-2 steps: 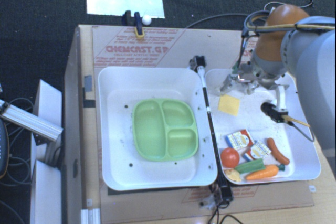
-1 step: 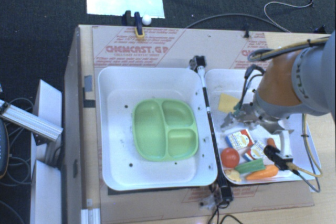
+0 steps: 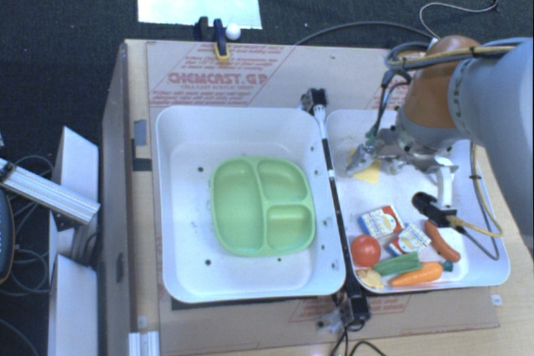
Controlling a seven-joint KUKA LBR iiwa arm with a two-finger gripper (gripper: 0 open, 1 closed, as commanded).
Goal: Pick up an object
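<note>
Reach step: hand (image 3: 365, 161) low in the right bin (image 3: 488, 275), directly over a yellow piece (image 3: 368, 173); finger state unclear. Next: close on it, then lift straight up.

Two white bins (image 3: 250, 125), one green plate (image 3: 262, 205), two cartons (image 3: 380, 222), one tomato (image 3: 365, 250), one carrot (image 3: 416, 273)

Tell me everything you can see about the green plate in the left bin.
The green plate is a pale green, plastic-looking tray with rounded corners, split by raised ridges into three compartments: one long section on its left, two smaller ones on its right. It lies flat, right side up, slightly turned, on the floor of the left bin, toward the bin's right half. Nothing sits in it and the gripper is away over the right bin.
</note>
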